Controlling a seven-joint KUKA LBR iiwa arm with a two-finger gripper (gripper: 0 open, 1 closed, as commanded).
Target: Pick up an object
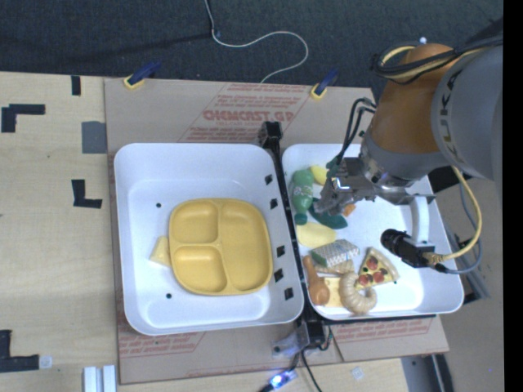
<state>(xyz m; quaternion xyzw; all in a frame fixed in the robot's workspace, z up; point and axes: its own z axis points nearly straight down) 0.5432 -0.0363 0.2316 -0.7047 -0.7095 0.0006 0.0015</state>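
- 2 shallow white bins sit side by side on the bench (49,243), over a cardboard sheet (237,113).
- Left bin (135,170): 1 yellow divided tray (221,246) with 3 compartments, lying flat near the middle; 1 pale yellow wedge (159,251) touching the tray's left edge.
- Right bin (433,300): toy food crowded along its left side and front.
- Green leafy piece (304,184) near the divider, with a teal piece (329,217) just beside it.
- Yellow lemon-like piece (315,234) below the green ones.
- Grey ridged piece (333,253) just beside the lemon-like piece.
- Pizza slice (377,269) with red dots, at the front of the bin.
- Tan shrimp-like piece (357,294) and orange-brown sausage (315,282) at the front left.
- Arm (425,113): grey with orange band, reaching in from the right, over the right bin.
- Pincer (335,196): low over the green and teal pieces; whether it is spread or pressed together, I cannot tell, nor whether it touches any piece.
- 1 white cable (261,43) loops on the dark surface behind the bench.
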